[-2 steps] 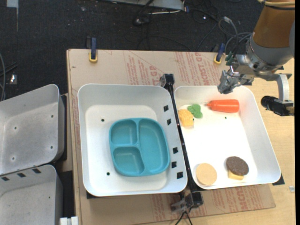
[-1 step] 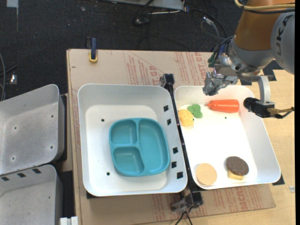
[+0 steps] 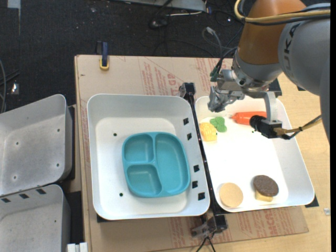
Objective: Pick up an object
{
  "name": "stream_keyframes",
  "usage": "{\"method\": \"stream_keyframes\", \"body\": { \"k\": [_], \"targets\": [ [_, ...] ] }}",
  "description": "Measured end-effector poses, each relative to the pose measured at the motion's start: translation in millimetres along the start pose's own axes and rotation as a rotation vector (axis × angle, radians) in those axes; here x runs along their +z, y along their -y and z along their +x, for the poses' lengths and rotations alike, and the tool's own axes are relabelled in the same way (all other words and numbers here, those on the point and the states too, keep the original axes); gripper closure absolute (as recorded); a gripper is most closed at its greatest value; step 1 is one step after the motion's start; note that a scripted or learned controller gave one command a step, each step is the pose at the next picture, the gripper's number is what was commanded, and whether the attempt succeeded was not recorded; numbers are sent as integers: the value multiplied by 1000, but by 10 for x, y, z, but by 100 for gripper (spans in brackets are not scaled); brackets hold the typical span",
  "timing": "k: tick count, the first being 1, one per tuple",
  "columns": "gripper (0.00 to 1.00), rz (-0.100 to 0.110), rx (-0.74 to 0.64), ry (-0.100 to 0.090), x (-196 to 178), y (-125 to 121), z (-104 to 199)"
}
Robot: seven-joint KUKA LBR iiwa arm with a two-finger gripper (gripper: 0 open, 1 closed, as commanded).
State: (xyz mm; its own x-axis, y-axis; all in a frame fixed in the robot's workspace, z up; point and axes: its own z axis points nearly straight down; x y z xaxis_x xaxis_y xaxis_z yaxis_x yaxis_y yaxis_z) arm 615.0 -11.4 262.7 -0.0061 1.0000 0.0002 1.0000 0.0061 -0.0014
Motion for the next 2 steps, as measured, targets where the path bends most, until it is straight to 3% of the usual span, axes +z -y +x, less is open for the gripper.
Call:
{"method": "stream_keyframes", "body": {
  "k": [2],
  "targets": [
    [100,-3,0,0,227,-158,1005]
  ]
}}
